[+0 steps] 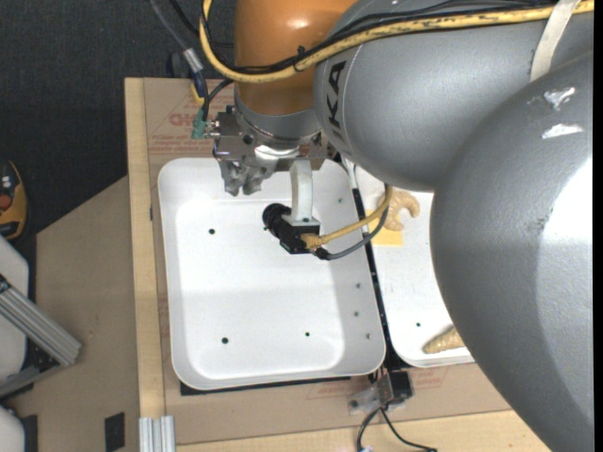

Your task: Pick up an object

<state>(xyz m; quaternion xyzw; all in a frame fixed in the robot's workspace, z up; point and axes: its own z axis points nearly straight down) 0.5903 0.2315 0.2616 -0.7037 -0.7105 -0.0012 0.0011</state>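
The claw (pixel 243 179), whose opening I cannot tell, hangs over the left bin (pixel 254 347); nearest object, a tan piece (pixel 403 205), lies well to its right.

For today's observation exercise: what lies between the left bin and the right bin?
In the camera view, a narrow dark gap separates the left bin from the right bin, with a yellow cable crossing it.

Brown bench board (pixel 141 252) lay under two white bins. Left bin (pixel 254 347) sat near board's front edge, floor marked with small dark dots. Right bin (pixel 410 332) stood just beside it, touching along inner rims. Red printing (pixel 179 121) showed at board's rear left corner. Aluminium rail (pixel 38 323) lay off board's left edge, on dark floor.
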